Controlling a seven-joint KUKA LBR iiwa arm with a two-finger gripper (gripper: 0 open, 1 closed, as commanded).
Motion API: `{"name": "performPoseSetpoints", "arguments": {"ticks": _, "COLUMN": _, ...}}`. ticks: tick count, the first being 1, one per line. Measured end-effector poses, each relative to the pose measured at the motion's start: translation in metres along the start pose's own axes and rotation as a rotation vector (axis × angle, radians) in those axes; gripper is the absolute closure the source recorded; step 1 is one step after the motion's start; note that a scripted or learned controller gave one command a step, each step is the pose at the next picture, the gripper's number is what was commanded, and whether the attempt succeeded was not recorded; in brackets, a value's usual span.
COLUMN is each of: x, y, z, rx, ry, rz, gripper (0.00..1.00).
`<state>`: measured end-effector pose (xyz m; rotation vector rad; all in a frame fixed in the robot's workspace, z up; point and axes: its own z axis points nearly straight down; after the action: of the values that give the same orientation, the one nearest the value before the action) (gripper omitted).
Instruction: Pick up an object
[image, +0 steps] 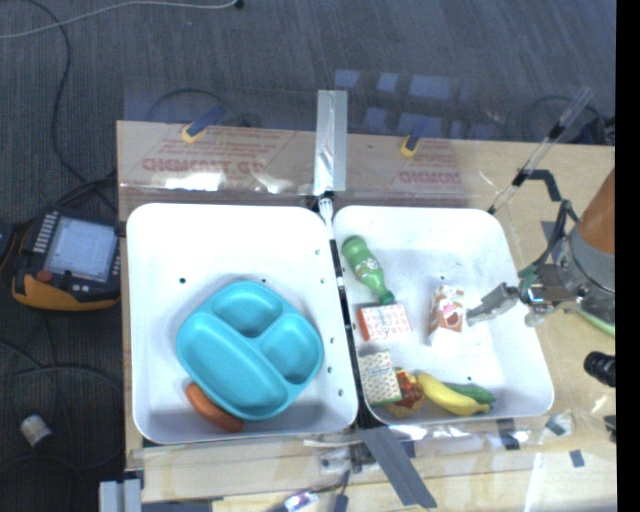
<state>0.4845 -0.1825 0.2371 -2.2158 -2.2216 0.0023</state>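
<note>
In the left bin (150, 300), a blue divided plate (250, 345) lies over an orange thing (205, 405) peeking out at its seven o'clock. In the right bin (500, 260) a green bottle (365, 268) leans along the shared wall; below it sit a red-white box (384, 321), a patterned box (379, 377) and a banana (448, 394). A small packet (447, 310) lies apart, the likeliest pick, I'd judge. My pincer (492, 303) hangs just at its three o'clock, empty-looking; how wide it gapes I cannot tell. The table (250, 160) stands on dark carpet (100, 60), with a handheld console (65, 262) at nine o'clock.
</note>
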Motion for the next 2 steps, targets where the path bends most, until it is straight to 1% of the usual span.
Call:
{"name": "performPoseSetpoints", "arguments": {"ticks": 1, "x": 0.001, "y": 0.061, "z": 0.114, "rx": 0.001, "ry": -0.001, "rz": 0.023, "gripper": 0.00}}
{"name": "performPoseSetpoints", "arguments": {"ticks": 2, "x": -0.026, "y": 0.064, "z": 0.140, "rx": -0.023, "ry": -0.001, "rz": -0.161, "gripper": 0.00}}
